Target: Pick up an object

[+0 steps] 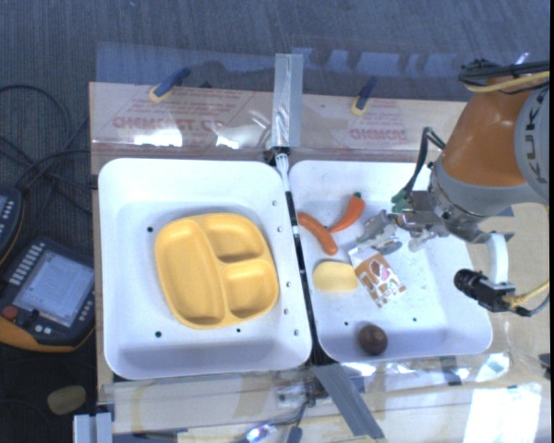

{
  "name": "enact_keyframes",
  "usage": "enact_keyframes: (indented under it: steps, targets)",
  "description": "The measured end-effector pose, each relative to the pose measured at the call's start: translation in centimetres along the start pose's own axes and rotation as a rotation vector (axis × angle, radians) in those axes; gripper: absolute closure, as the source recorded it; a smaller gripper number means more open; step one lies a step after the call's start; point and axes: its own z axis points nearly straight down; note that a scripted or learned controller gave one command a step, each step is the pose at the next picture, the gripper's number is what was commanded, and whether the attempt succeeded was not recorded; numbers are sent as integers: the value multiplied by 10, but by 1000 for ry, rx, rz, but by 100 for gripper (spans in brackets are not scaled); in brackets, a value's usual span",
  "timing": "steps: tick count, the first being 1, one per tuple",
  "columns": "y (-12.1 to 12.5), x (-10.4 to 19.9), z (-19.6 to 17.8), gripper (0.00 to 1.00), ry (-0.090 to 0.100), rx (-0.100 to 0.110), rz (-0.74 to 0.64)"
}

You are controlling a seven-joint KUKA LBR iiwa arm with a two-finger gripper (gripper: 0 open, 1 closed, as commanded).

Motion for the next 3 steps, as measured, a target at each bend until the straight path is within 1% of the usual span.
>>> enact_keyframes:
  steps: [1, 2, 3]
  targets:
    - [-2, -14, 121, 0, -3, -23, 344]
    - [-2, -13, 113, 100, 0, -17, 344]
    - [39, 38, -14, 100, -4, 0, 321]
